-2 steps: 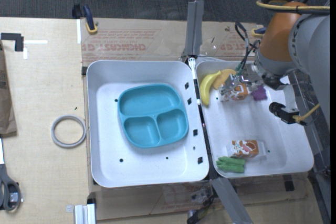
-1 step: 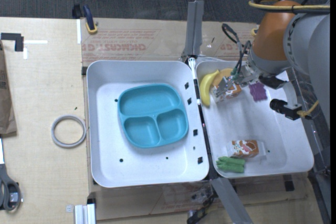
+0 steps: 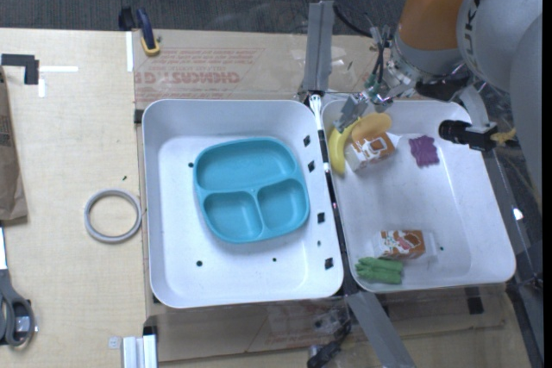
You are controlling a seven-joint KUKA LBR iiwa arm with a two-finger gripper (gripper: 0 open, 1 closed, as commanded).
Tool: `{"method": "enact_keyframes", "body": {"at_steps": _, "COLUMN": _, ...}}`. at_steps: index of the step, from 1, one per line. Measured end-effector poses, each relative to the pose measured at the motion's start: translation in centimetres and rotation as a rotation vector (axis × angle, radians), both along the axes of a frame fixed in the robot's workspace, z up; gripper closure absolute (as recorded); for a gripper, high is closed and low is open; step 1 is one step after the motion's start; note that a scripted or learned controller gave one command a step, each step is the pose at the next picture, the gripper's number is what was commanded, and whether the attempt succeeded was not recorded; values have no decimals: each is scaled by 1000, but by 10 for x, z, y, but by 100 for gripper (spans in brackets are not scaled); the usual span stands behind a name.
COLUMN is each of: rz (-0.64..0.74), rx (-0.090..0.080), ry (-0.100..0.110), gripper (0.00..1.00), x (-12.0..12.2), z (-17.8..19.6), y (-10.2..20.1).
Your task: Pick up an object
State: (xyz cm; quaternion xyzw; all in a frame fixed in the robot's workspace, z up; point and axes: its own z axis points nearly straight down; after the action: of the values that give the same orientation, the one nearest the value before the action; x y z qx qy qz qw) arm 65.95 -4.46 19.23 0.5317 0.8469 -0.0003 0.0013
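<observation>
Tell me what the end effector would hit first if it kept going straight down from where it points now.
Most likely the yellow banana at the right bin's top left corner, or the small carton beside it. The end effector hangs just above them; depth is unclear from this slanted view.

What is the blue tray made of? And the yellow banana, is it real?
The blue tray looks like smooth moulded plastic: one even colour, rounded compartments, a soft sheen. The banana is probably a plastic toy, since its yellow is very uniform and unblemished, though the view can't confirm that.
</observation>
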Motion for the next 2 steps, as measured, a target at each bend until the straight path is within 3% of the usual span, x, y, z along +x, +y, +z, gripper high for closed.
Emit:
{"method": "enact_keyframes", "body": {"at_steps": 1, "rz": 207, "rx": 0, "ry": 2, "gripper": 0, "x": -24, "z": 0, "y": -40}}
{"method": "enact_keyframes", "body": {"at_steps": 2, "rz": 323, "rx": 1, "ry": 2, "gripper": 0, "x": -70, "z": -1, "y": -27}}
